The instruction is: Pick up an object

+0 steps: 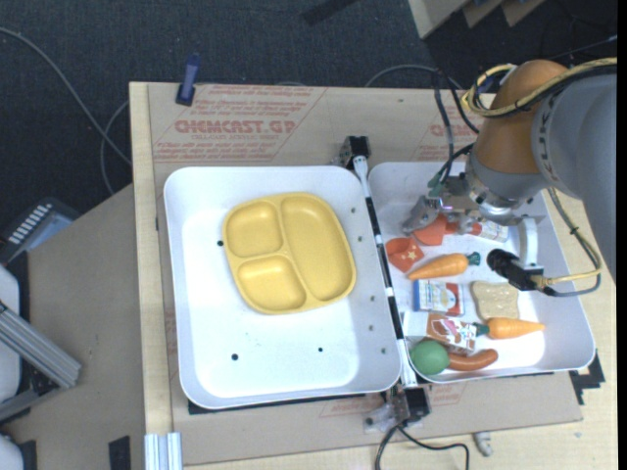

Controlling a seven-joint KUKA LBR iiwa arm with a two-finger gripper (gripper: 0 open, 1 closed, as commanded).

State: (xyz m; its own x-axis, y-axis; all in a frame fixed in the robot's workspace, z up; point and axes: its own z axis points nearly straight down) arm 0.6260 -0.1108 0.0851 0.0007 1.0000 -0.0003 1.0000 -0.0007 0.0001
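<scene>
Two white bins side by side on the bench. Left bin (196,292) holds a yellow divided plate (289,253), three compartments, sitting toward the far half of the bin, nothing on it. Right bin (578,336) holds the toy food: red tomato-like piece (403,253) near the divider, orange carrot (441,265) just right of it, small blue-and-white carton (436,296) below the carrot, tan bread slice (493,298) to the right, second carrot (512,328) below the bread, red-and-white packet (451,329), green ball (428,356) at the near corner touching a red sausage (472,360).

Arm comes in from the right, orange band above the wrist. Gripper (438,213) is low over the far part of the right bin, just above a red-orange piece (432,231) beside the tomato. Can't tell finger opening or whether it is touching that piece; wrist body blocks it. Nothing visibly held.
</scene>
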